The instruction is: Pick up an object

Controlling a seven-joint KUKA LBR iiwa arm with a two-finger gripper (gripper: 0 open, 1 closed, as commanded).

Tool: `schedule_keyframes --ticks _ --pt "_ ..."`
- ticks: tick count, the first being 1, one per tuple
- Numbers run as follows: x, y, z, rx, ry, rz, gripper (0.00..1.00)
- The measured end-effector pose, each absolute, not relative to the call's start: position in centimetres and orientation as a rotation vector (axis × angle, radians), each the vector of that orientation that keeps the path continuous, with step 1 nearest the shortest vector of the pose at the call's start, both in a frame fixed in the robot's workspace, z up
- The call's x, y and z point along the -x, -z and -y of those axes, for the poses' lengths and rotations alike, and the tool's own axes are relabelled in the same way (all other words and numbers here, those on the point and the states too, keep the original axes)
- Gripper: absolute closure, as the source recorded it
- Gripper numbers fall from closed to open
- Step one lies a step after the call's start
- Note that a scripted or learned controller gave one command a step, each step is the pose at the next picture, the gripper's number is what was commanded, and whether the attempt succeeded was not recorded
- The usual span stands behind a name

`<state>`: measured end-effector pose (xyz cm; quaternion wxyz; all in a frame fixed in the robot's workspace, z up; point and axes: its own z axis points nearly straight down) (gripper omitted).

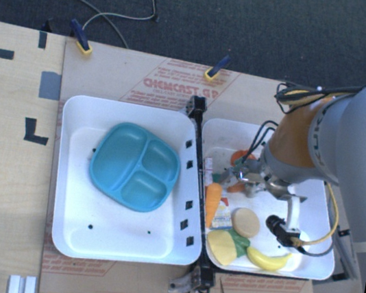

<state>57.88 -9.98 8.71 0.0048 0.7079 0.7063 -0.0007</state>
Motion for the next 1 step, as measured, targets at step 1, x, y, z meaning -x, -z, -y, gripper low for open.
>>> schedule_keyframes --ticks 1 --pt "-63.0 -8.63 10.98 -2.216 -0.003 -2.22 0.0"
